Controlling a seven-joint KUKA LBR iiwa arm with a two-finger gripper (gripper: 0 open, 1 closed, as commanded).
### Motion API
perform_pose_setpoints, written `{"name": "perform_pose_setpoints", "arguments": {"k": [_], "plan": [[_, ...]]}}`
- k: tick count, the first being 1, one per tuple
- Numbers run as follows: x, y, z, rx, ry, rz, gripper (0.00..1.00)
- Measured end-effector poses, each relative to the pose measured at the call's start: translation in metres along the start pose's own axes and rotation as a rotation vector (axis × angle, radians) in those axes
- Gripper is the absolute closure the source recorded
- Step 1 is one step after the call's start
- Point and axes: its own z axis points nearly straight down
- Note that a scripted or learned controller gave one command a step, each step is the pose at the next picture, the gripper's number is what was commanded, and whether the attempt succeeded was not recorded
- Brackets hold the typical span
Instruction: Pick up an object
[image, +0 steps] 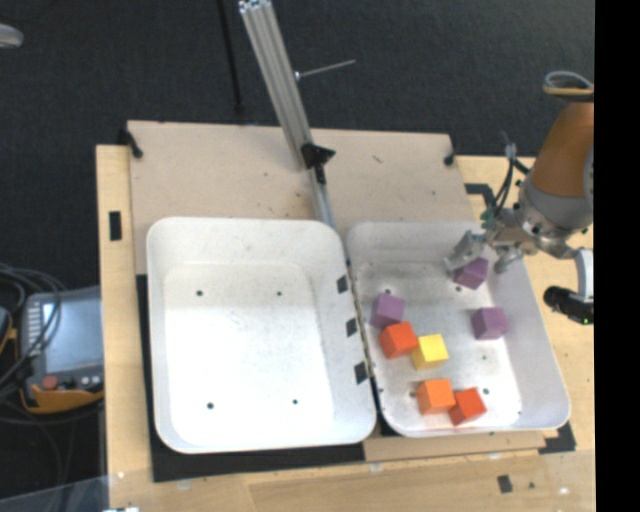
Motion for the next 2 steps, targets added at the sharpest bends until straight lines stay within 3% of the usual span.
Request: {"name": "perform_pose_setpoints", "arguments": {"k": [1, 2], "plan": [[0.0013, 0.0033, 0.037, -0.009, -0.005, -0.003, 0.0], [-0.0018, 0.0077, 0.0415, -0.023, -0.009, -0.002, 0.0]]}}
